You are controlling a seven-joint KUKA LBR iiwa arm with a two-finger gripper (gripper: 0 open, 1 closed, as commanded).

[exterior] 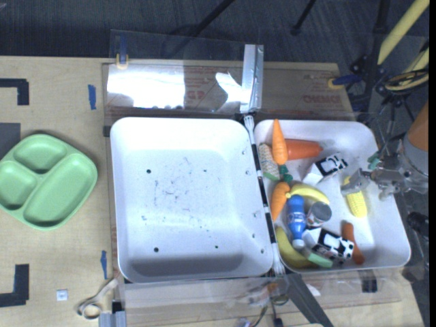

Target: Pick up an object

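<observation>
The right bin point(388, 251) holds a heap of toy food. Two orange carrots point(279, 140) lie at its back, with a corn cob point(267, 159) beside them. A blue bottle point(296, 218), a grey can point(320, 213) and a yellow banana point(308, 195) sit in the middle. A black-and-white cow toy point(332, 163) lies further back. My gripper point(379, 174) hangs over the bin's right side, just above and to the right of a yellow corn piece point(356, 201). I see nothing held in it.
The left bin point(184, 196) adjoins the right one along a central divider. A green divided plate point(44, 179) rests on the bench at far left. A clear plastic panel point(184, 80) stands behind the bins. Cables and stands crowd the upper right.
</observation>
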